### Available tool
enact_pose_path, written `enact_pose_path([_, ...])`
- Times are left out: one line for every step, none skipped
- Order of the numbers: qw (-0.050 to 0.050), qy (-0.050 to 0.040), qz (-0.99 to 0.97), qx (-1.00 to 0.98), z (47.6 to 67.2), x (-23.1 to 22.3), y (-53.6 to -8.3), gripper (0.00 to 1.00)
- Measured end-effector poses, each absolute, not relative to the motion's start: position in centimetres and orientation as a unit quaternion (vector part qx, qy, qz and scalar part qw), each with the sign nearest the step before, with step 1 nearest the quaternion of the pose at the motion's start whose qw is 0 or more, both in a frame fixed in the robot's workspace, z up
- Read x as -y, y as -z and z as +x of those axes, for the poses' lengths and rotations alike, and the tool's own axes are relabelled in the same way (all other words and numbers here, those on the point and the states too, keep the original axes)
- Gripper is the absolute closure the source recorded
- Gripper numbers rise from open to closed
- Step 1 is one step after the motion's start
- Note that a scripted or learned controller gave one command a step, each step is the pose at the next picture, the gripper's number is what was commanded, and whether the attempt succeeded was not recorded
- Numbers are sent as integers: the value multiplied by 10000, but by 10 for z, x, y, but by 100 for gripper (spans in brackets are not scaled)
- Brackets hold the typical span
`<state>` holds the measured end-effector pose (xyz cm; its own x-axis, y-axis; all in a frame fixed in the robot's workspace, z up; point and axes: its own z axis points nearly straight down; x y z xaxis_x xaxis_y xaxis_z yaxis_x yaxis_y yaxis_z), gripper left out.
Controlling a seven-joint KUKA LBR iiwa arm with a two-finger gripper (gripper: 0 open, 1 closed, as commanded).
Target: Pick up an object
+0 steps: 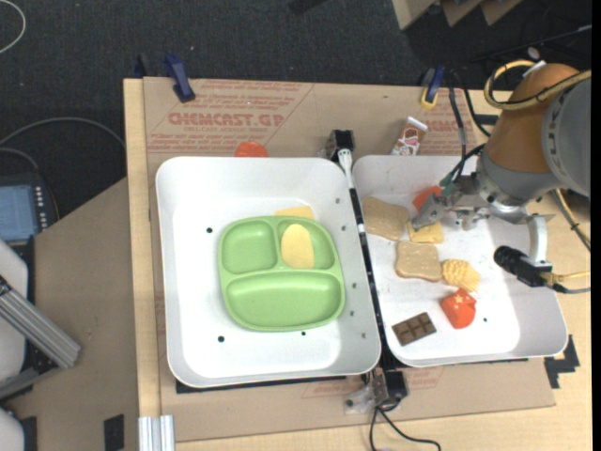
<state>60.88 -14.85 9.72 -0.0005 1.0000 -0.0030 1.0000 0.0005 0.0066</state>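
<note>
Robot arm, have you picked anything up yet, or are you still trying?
Nothing looks lifted yet. The toast slice, the chocolate bar and the red piece all lie flat in the right bin. In hand: the gripper is low over that bin's far end, beside a yellow piece; whether it grips anything is unclear. Left: closing on one thing and raising it.

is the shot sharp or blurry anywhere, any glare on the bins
Camera view: the green three-compartment plate and brown chocolate square look sharp; the gripper is slightly soft; the white left bin is bright but keeps its detail, with soft shadows under its rim.
</note>
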Motion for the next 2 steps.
enact_pose_path([31,1,7053,-7089,658,98,-86,0])
enact_pose_path([30,-2,7071,-7071,656,101,-97,100])
